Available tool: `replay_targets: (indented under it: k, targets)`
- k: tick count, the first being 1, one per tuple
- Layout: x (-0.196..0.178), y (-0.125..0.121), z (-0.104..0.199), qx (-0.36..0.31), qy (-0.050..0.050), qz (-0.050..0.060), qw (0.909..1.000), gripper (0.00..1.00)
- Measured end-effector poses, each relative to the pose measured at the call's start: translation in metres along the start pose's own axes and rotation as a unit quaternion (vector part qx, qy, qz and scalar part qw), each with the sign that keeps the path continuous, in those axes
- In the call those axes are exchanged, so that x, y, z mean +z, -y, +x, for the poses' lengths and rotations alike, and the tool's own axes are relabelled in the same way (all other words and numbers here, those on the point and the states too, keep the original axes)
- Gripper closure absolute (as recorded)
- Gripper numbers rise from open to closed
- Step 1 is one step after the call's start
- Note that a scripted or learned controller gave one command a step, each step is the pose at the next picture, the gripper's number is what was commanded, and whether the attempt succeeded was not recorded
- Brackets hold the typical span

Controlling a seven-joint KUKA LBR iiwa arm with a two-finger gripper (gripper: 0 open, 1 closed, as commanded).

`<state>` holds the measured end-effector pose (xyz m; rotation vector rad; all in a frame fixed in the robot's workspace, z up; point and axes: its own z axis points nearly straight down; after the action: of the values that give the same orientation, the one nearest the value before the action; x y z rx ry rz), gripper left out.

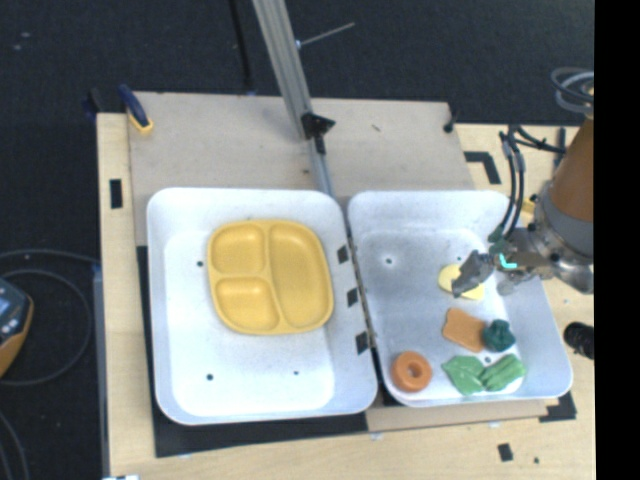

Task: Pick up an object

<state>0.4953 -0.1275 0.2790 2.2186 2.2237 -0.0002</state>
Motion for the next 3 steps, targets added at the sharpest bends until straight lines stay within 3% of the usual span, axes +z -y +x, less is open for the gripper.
replay_targets:
  k: [1,3]
  targets:
    - [-0.001,0.000,0.000,0.000,0.000,-0.001,1.0000,0.00]
    - [0.101,-0.008,0.003,0.001,0.000,0.002,1.0000,0.00]
